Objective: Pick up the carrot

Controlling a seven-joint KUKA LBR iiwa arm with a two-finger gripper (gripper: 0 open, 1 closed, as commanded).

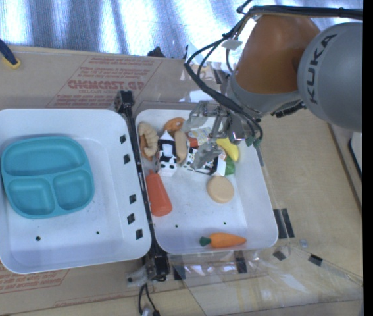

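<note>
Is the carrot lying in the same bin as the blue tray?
No, the carrot lies near the front wall of the right bin, while the blue tray sits in the left bin.

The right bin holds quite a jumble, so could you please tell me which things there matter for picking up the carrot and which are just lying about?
Belongs to the job:
- carrot, lying near the front wall of the right bin
- gripper, over the pile at the back

Just lying about:
- orange cylinder
- round tan disc
- banana
- black-and-white cow toy
- teal divided plate in the left bin

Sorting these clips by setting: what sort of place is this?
Probably a robotics lab bench: a KUKA arm reaches over two white bins, one holding toy food such as a carrot.
</note>
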